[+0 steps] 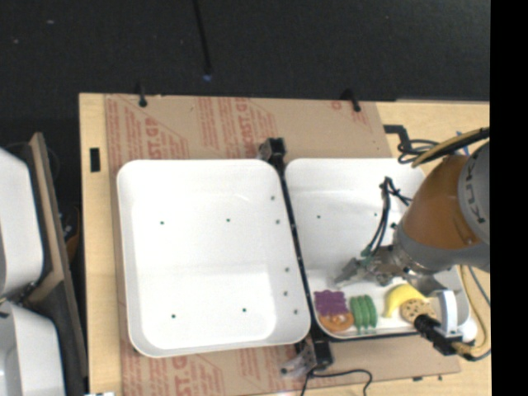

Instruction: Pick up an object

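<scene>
Reaching in over the right bin [346,188], I hang my gripper [363,269] just above its near edge, where the small things are clustered. Whether anything sits between my tips, or how they stand, I cannot tell from this angle; nothing visibly rides in them.

Along that near edge I count one purple piece [332,303] resting on one orange piece [333,322], one green ribbed piece [363,313] just beside them, one yellow banana-like piece [403,294], and one tan spotted piece [412,308] touching it, toward the near right corner. Five in all, two bins, the left bin [202,254] beside mine.

They look like light, stiff plastic toys, probably smooth and apt to slip. I judge the green one easiest: pinch across its narrow width, where the ribs should give grip.
</scene>
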{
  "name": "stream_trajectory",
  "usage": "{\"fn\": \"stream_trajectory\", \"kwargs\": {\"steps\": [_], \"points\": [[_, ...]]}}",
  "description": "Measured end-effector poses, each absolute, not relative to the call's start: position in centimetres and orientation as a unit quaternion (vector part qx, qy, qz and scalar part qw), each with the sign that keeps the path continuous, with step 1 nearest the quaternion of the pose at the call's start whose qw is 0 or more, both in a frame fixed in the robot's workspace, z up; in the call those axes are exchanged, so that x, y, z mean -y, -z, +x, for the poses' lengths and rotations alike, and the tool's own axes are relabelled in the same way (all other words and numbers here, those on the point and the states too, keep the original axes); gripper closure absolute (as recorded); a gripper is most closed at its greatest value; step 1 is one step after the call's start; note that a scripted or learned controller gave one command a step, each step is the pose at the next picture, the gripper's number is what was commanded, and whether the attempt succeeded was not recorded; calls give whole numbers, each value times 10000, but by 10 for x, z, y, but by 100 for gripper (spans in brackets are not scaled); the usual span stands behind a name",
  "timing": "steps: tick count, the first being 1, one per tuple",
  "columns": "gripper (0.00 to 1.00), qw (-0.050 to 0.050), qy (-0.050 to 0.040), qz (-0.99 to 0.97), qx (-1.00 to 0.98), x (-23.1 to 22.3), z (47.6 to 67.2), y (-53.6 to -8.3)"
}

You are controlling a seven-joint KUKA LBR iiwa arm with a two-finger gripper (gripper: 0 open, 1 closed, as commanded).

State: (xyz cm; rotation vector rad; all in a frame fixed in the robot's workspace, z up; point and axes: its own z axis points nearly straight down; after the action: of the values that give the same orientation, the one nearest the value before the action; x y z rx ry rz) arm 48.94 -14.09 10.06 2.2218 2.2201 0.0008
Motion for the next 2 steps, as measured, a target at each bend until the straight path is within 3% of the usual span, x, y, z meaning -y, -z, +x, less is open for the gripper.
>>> {"fn": "stream_trajectory", "kwargs": {"steps": [2], "points": [[0, 3, -3, 7070, -7072, 132, 490, -101]]}}
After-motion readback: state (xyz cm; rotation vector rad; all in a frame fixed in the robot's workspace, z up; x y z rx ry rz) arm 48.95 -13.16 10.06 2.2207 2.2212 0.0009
